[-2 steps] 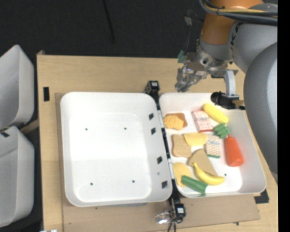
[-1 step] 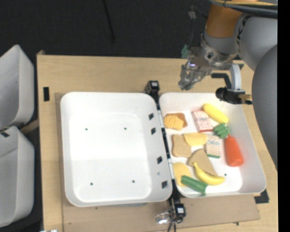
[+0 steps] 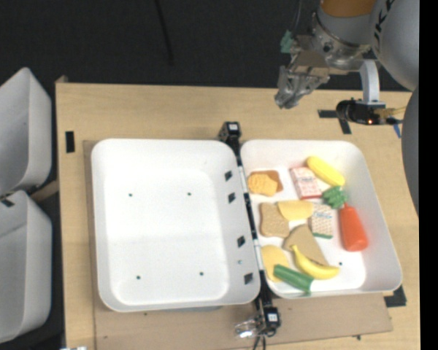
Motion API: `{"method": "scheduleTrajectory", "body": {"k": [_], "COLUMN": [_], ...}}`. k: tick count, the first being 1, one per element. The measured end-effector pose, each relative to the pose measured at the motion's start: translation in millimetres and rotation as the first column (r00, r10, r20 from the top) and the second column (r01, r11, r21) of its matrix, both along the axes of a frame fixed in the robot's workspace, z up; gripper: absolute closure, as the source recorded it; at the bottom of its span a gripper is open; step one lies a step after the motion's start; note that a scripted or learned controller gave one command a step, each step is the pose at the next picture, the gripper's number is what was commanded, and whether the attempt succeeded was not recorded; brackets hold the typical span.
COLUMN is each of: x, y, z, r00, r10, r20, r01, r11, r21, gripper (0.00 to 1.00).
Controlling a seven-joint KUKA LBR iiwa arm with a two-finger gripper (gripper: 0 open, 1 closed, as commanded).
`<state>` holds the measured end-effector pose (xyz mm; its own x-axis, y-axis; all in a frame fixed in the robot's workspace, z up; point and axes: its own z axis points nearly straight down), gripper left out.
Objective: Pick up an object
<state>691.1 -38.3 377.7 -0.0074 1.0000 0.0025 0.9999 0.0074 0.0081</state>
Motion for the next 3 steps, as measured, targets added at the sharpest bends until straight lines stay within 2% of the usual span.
{"method": "scheduleTrajectory", "body": {"k": [1,3], "x": [-1,0], "y": [-19,-40], "z": [11,63], "r00": [1.0,1.0], "r10": [-0.005,-0.004], "r20": [-0.006,-0.005], "r01": [0.005,0.004], "r11": [1.0,1.0], "r21": [-0.001,-0.001], "gripper": [1.0,1.0]}}
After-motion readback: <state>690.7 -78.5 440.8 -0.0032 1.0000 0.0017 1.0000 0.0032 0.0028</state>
